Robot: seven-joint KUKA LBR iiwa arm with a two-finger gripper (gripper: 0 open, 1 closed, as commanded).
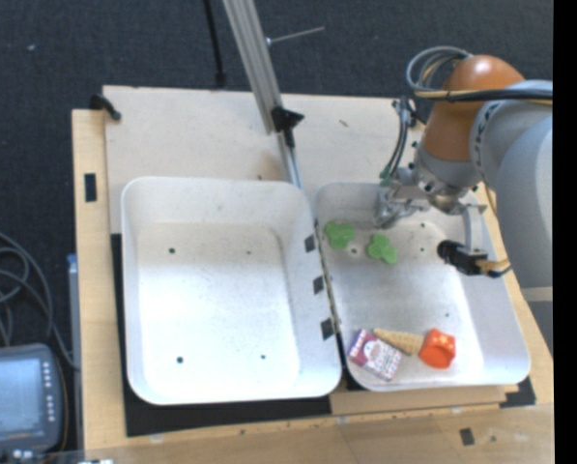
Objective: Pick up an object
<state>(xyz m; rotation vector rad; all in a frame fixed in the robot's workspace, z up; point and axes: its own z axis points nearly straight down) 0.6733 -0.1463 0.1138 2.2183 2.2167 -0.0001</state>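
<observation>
The right bin (481, 336) holds two small green pieces, one (339, 234) near its far left and another (382, 249) a little right of it. At the bin's near edge lie a purple-and-white carton (374, 354), a tan cone (398, 337) and an orange-red object (439, 348). My gripper (389, 213) hangs low over the far part of the right bin, just above and beyond the second green piece. I see nothing held in it.
The left bin (220, 288) lies beside the right one. A slanted metal pole (259, 66) rises from the bench behind the bins. A black cable end (459, 255) hangs over the right bin's far right part. A monitor (13, 399) sits at the lower left.
</observation>
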